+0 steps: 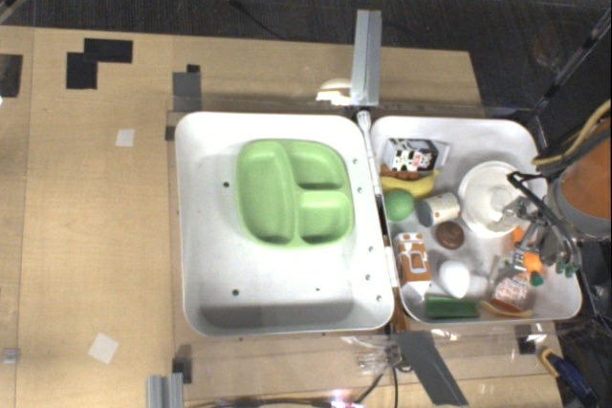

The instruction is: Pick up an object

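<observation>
White plastic is what we are seeing in two shallow bins sitting side by side on the wooden tabletop (86,234). We are counting one green divided tray (292,191) lying alone in the left bin (206,301), and roughly ten small things crowding the right bin (564,306): one black-and-white printed packet (413,156), one banana (406,182), one green ball (399,205), one small white cup (441,207) lying on its side, one brown round piece (449,234), one large white bowl (490,196), one orange-and-white carton (412,258), one white egg-shaped piece (454,279), one dark green bar (451,308) and one reddish packet (510,294).

We are seeing the arm (585,191) reaching in from the right, with its gripper (531,248) hanging over the right side of the right bin. Whether its fingers are standing wide or narrow, we cannot tell. The white bowl is lying just left of the gripper, the reddish packet just below it, and nothing is visibly sitting between the fingers.
</observation>
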Controlling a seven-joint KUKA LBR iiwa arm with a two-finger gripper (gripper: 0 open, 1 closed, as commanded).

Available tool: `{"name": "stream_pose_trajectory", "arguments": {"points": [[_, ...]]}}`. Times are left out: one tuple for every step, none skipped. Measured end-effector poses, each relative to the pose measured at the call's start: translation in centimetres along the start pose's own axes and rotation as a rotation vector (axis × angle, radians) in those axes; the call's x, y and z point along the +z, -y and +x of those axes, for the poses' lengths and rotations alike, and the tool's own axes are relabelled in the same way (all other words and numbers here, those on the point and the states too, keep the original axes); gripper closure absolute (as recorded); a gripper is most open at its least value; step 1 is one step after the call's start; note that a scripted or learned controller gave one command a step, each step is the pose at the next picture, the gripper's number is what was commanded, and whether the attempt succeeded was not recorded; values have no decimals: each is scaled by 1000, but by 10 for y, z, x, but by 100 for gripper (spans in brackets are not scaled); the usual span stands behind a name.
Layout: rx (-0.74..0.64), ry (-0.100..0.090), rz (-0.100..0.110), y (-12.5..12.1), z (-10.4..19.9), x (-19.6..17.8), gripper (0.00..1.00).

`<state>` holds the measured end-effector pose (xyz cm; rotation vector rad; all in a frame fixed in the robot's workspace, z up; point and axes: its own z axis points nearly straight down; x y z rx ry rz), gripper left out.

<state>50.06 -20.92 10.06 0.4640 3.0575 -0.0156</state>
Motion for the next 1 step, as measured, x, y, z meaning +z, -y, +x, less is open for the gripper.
{"name": "stream_pose_trajectory", "arguments": {"points": [[-5,0,1,0,0,0,0]]}}
